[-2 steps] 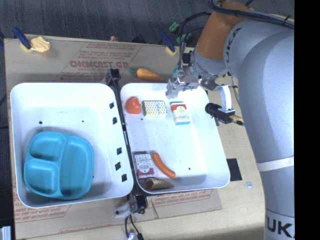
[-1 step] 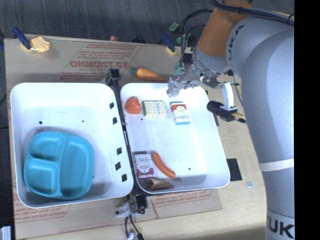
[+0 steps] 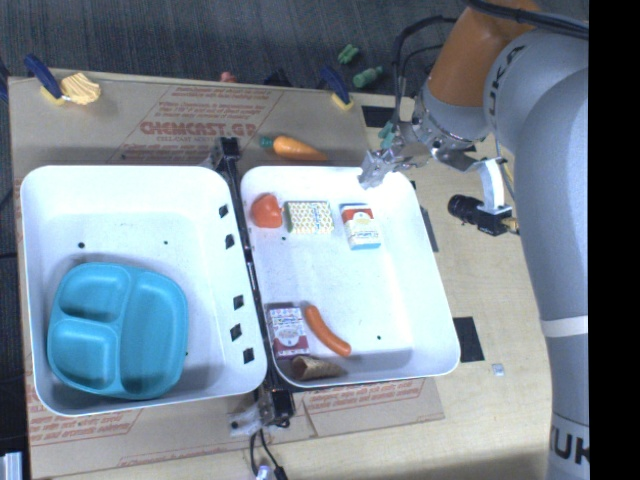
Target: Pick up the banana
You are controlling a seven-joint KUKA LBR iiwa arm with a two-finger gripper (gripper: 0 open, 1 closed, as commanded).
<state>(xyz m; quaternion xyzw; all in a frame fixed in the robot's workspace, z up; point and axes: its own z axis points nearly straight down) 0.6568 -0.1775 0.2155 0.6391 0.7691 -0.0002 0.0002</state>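
Observation:
My gripper [image 3: 380, 164] hangs over the far right corner of the right bin [image 3: 432, 298], below the arm's orange band. Nothing shows in its grasp. No object in the bins clearly reads as a banana. The only yellow thing is a small pale lump [image 3: 82, 90] on the cardboard at the far left, outside the bins and beside a blue clamp [image 3: 42, 74]; I cannot tell whether it is the banana. It lies far from the gripper.
The right bin holds a red tomato [image 3: 265, 211], a pale waffle-like block [image 3: 308, 217], a small carton [image 3: 361, 226], a red packet [image 3: 287, 330], an orange sausage [image 3: 328, 331] and a brown piece [image 3: 315, 368]. A carrot [image 3: 293, 148] lies behind the bins. A blue divided plate [image 3: 120, 330] sits in the left bin.

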